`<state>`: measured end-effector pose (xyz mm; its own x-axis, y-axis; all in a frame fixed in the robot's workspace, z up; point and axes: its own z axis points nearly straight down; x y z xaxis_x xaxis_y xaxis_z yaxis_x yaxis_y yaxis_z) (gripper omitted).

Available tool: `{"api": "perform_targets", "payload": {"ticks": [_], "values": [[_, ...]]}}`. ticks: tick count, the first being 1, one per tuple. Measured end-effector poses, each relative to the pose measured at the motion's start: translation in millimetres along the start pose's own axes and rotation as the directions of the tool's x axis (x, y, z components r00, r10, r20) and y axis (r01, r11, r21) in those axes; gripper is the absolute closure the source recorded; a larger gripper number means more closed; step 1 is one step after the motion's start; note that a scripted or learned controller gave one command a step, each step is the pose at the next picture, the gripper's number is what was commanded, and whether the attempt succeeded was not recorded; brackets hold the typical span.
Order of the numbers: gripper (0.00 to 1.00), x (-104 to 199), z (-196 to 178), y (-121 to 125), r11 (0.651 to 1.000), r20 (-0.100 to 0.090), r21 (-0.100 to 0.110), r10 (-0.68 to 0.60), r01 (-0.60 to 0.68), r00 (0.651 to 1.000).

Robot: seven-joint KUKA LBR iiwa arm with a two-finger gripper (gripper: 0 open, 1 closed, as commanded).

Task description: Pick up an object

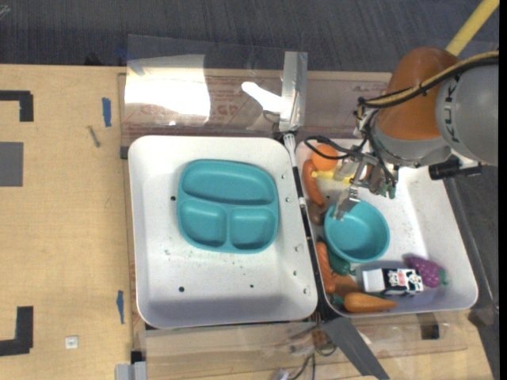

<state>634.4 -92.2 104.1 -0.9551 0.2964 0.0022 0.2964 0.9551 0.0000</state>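
The gripper point(348, 200) hangs over the right bin point(444, 236), just above the 11 o'clock rim of a teal bowl point(358, 232). Whether its jaws are spread or pressed together cannot be told; nothing shows between them.

The right bin is crowded on its left side. The bowl sits close to the wall shared with the left bin point(150, 212). An orange and yellow toy point(321, 172) lies at the bowl's 11 o'clock, next to the gripper. A carrot point(368, 301) lies along the bin's near edge, at the bowl's 6 o'clock, its long axis running from 9 to 3 o'clock. A small white carton point(392, 280) lies just above it, long axis also 9 to 3, with purple grapes point(428, 271) at its 3 o'clock end. Open floor lies toward the right bin's 2 o'clock corner.

The left bin bears a teal divided plate point(228, 204) in its middle, with bare floor all round.
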Motion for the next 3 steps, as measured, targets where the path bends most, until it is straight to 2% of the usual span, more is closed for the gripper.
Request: {"api": "perform_targets", "payload": {"ticks": [1,2,3], "values": [[0.00,50,12,-41,0.969,0.020,0.001,-0.248,0.249,0.968],[0.00,96,11,-37,0.987,0.031,-0.001,-0.160,0.160,0.987],[0.00,38,-60,-74,0.926,0.014,0.005,-0.377,0.377,0.926]]}}
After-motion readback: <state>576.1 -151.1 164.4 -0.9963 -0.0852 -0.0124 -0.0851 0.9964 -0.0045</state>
